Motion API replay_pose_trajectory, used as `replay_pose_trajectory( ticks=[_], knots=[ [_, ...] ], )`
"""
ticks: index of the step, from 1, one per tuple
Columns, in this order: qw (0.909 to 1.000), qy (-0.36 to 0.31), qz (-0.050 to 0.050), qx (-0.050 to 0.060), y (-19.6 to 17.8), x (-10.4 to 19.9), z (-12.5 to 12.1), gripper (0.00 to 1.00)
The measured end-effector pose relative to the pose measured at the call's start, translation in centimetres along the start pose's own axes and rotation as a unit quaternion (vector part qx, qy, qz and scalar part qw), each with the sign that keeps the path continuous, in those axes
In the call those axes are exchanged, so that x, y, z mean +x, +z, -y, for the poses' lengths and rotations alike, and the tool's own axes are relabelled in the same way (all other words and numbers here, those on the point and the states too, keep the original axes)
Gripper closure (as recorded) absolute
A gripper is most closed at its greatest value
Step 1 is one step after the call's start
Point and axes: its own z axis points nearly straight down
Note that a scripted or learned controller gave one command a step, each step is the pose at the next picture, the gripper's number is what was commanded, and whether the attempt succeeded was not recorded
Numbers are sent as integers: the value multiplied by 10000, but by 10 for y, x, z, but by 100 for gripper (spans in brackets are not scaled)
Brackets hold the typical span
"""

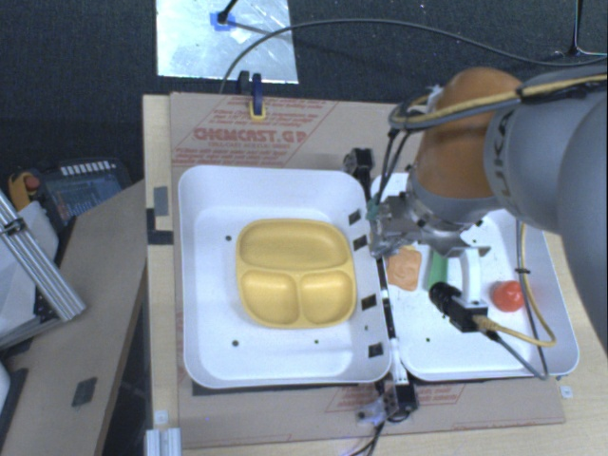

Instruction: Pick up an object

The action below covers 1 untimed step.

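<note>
Camera view from above: end effector [384,238] low at the right bin's [556,345] left edge, just beside a flat orange piece [406,270] lying there — its opening cannot be told — nothing visibly lifted, so the pick looks undone.

The arm [560,160] is a thick, rounded grey link with a smooth matt shell and a faint pale marking by its edge, too blurred to read. Next to it bulges an orange band [461,141], glossy, lighter on top and darker underneath. Thin dark cables [423,110], with a yellowish one among them, lie bundled along the top of the grey shell and across the band, and beneath the band are a grey wrist piece and the gripper [383,240], pale metal with a small green spot.
</note>
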Motion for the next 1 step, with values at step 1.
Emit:
replay_pose_trajectory(
  ticks=[1],
  knots=[
    [10000, -10, -7, 7, -1, 64, 7, 100]
  ],
)
